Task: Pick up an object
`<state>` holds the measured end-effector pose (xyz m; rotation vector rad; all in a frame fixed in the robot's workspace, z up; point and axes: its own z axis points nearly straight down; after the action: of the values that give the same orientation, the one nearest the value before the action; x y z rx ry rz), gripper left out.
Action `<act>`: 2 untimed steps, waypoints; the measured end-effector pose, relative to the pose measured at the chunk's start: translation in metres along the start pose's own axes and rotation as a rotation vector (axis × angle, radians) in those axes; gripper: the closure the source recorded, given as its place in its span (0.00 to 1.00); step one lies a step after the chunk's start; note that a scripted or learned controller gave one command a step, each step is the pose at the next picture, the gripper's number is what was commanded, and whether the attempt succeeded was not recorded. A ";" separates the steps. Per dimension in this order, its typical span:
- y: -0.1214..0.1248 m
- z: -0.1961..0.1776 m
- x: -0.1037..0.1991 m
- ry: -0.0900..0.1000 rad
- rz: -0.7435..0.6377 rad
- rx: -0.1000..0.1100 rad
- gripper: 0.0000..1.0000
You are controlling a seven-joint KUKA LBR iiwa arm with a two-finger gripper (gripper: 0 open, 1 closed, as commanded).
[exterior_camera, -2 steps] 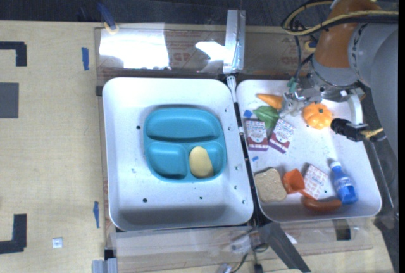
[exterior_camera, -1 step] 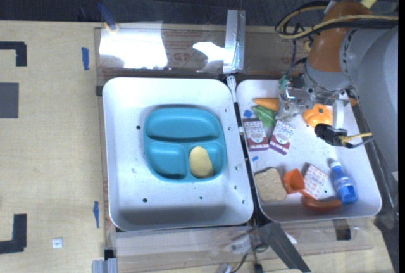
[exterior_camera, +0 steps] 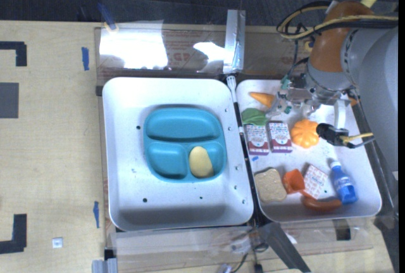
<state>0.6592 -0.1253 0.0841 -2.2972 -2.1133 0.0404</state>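
Far right of the counter (exterior_camera: 50, 158): the tool (exterior_camera: 296, 99) hangs over the far end of the right bin (exterior_camera: 370, 202), on the grey arm (exterior_camera: 380, 69) that reaches in from the right.
Tool state: cannot tell whether it is spread or pressed together; the wrist hides it from above.
Just left of the tool: an orange carrot (exterior_camera: 261, 99) lies near the bin's far left corner, with a green leafy piece (exterior_camera: 253, 116) just nearer than it.
Near side of the tool: a small orange pumpkin (exterior_camera: 304, 133) sits just beside the tool, on its near right.
Middle of the right bin: two red-and-white cartons (exterior_camera: 256, 137) (exterior_camera: 280, 137) lie side by side, left of the pumpkin.
Near row of the right bin: a bread slice (exterior_camera: 270, 183) at the left, then an orange block (exterior_camera: 293, 180), then a red-and-white packet (exterior_camera: 314, 180), then a blue bottle (exterior_camera: 342, 182) at the right, lying down.
Near edge of the right bin: a red sausage (exterior_camera: 321, 204) lies just beside the packet and the bottle.
Left bin (exterior_camera: 117, 158): it holds a blue divided tray (exterior_camera: 180, 126); a yellow egg-shaped piece (exterior_camera: 200, 161) rests in the tray's near right compartment.
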 end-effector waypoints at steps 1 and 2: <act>-0.001 0.000 0.021 -0.005 -0.040 -0.008 0.00; -0.102 0.001 -0.031 0.004 0.046 -0.033 0.00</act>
<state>0.5550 -0.1475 0.0867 -2.3623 -2.0750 0.0012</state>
